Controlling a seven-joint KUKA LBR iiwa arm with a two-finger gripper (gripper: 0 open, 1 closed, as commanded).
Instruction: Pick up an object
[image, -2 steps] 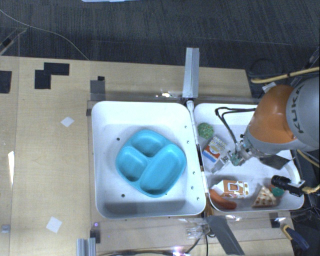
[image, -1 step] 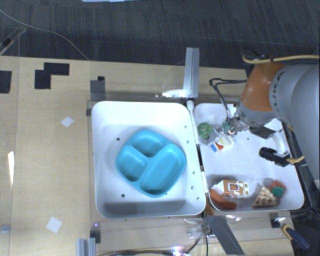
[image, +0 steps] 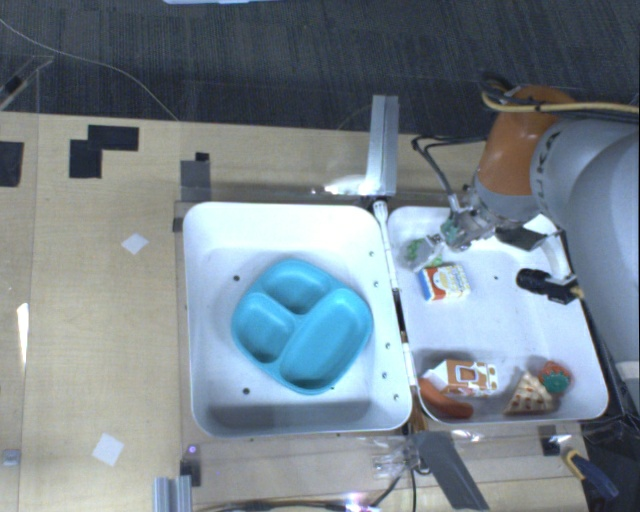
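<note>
My gripper (image: 456, 233) hangs low over the far left part of the right bin (image: 520, 325). Just left of it lies a small green item (image: 414, 250). A little in front of it lies a small white carton with red and blue print (image: 444, 282). Nothing shows between the fingers.
The left bin (image: 215, 300) holds a blue divided plate (image: 301, 324). Along the right bin's near wall lie a red sausage (image: 443, 398), an orange and white carton (image: 471, 377), a pizza slice (image: 529, 396) and a small red and green toy (image: 556, 380). My arm covers the right bin's far right side.
</note>
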